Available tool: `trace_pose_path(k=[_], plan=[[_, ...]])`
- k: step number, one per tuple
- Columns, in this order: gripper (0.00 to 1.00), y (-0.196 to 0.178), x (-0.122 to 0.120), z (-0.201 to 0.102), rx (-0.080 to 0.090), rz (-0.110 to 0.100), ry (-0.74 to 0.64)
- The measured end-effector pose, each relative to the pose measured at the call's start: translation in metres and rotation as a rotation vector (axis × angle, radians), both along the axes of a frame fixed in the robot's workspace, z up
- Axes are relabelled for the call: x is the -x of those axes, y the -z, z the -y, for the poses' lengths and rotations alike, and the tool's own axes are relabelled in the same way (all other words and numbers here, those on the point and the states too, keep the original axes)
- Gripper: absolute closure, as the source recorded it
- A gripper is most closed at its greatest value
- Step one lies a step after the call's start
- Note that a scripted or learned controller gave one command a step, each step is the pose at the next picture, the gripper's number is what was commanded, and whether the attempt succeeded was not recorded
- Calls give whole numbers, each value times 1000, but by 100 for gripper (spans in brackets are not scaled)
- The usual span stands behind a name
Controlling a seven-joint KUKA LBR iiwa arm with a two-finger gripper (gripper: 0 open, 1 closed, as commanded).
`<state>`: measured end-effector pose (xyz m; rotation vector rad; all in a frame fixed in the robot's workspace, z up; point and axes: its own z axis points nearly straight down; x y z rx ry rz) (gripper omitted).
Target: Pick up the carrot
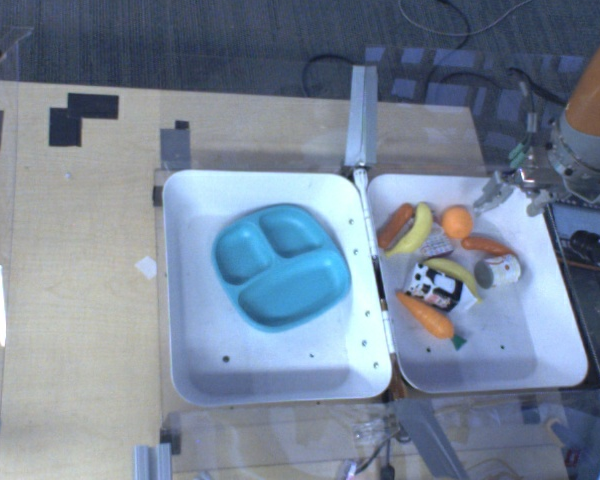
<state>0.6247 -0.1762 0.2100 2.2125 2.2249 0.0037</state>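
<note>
One carrot [425, 316] in the right bin [550, 368], toward its 7 o'clock part, flat on the bin floor. Long axis roughly 10 o'clock to 4 o'clock, green stub at the 4 o'clock end. Touching or just beside a black-and-white patched carton [435, 286] at its 1 o'clock; cannot tell which.

Sits at about 7 o'clock from the gripper [512, 196], well apart, with the clutter between: yellow banana [460, 274], a second orange stick-shaped piece [485, 246], round orange [457, 222]. Fingers [490, 194] spread apart, released, nothing between them, hovering at the bin's 1 o'clock corner.

Probably needs a travel toward 7 o'clock and a wrist turn to close across the carrot's short side.

Blue divided plate [280, 268] in the left bin [190, 368].

No readable brand, label or writing anywhere; carton markings too small to read.
</note>
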Motion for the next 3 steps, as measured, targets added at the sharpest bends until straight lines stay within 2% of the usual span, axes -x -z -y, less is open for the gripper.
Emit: trace_pose_path(k=[1,2,3], plan=[[0,114,-30,14,1,0,-148],[100,99,-33,13,5,9,-153],[100,-27,-46,-25,3,7,-251]])
